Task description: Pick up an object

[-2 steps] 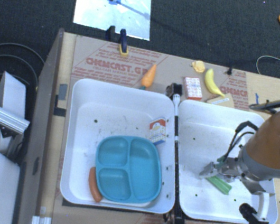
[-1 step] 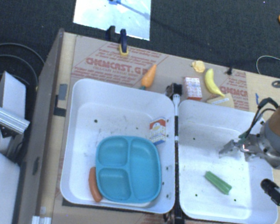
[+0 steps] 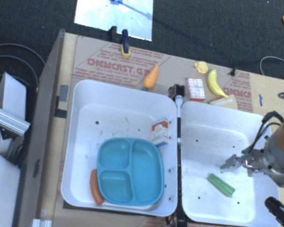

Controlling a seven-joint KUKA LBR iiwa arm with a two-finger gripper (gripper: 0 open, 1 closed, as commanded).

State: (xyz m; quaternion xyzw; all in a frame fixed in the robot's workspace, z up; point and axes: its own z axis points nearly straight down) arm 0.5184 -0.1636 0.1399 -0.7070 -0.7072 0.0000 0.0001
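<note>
Fingers [image 3: 236, 164] are hanging spread, pinching nothing, just above the green stick [image 3: 221, 184] lying near the right bin's [image 3: 191, 203] middle. Best move: drop straight, straddle the stick across its width. Left bin [image 3: 73, 179] is holding a blue tray [image 3: 130, 171], sausage [image 3: 96, 186], small carton [image 3: 160, 133].

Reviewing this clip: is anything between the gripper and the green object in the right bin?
Nothing visible. The gripper sits in the right bin, just above and to the side of the green object, with bare bin floor between them.
</note>
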